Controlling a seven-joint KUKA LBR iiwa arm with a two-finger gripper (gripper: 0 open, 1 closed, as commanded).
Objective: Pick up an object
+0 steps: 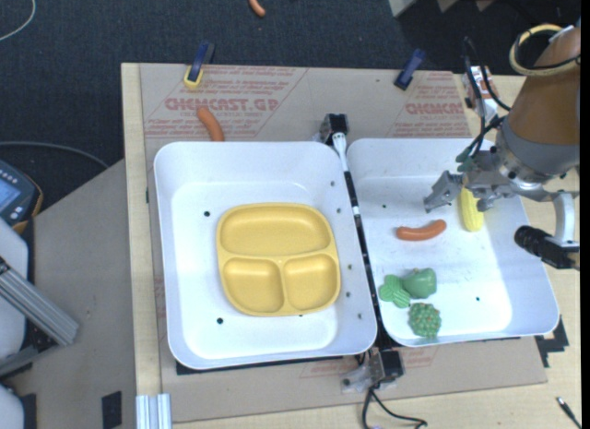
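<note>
Yellow divided tray (277, 259) in left bin (175, 233), sausage (211, 124) on cardboard, another (256, 2) on floor

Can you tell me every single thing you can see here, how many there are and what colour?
bins: two, white, side by side on the bench
divided plate: one, yellow, in the left bin
toy sausage: one, orange, in the right bin
yellow piece: one, yellow, in the right bin right under the gripper
green toys: a little cluster, green, near the front of the right bin; the count is hard to tell
sausage on the board: one, orange, behind the left bin
sausage on the floor: one, orange, on the dark carpet
clamps: two, blue, on the board's back edge
arm: one, grey and orange, from the right
gripper: one, grey, over the right bin
</note>
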